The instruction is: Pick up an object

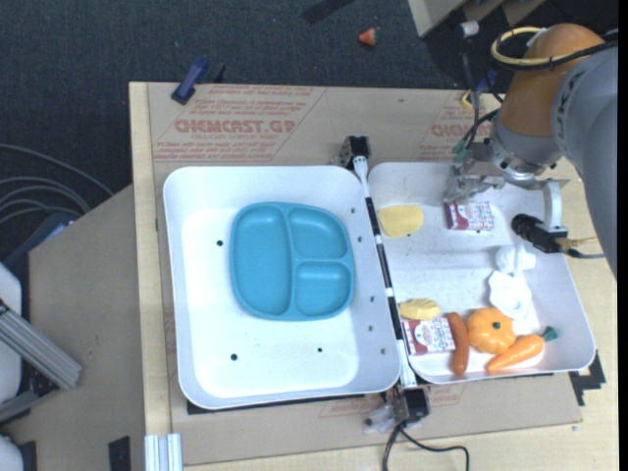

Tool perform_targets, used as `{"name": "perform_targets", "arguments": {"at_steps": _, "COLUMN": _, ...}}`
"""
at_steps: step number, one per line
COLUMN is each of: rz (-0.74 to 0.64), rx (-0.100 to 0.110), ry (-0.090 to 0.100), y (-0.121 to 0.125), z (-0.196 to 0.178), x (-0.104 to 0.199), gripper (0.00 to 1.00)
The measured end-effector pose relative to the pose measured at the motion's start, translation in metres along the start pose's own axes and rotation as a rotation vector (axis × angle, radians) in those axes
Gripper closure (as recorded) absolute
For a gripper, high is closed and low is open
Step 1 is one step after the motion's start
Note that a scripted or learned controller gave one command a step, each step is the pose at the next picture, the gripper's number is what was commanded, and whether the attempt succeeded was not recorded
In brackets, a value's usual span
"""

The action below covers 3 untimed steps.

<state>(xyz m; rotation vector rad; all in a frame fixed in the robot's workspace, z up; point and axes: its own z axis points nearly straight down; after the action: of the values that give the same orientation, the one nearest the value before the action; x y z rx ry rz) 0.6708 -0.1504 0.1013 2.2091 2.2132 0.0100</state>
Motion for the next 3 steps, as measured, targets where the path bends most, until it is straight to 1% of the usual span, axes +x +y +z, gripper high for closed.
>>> {"name": "perform_targets", "arguments": {"at_steps": 1, "rz": 0.0, "rx": 0.001, "ry": 0.0, "y": 0.0, "z": 0.0, "x": 0.0, "gripper": 0.0}}
{"name": "perform_targets", "arguments": {"at_steps": 2, "rz": 0.0, "rx": 0.005, "ry": 0.003, "y": -0.002, "z": 0.012, "x": -0.012, "gripper": 0.0}}
{"name": "perform_targets", "arguments": {"at_steps": 3, "rz": 0.0, "rx": -0.001, "ry": -0.001, "y": 0.0, "z": 0.0, "x": -0.013, "gripper": 1.0}}
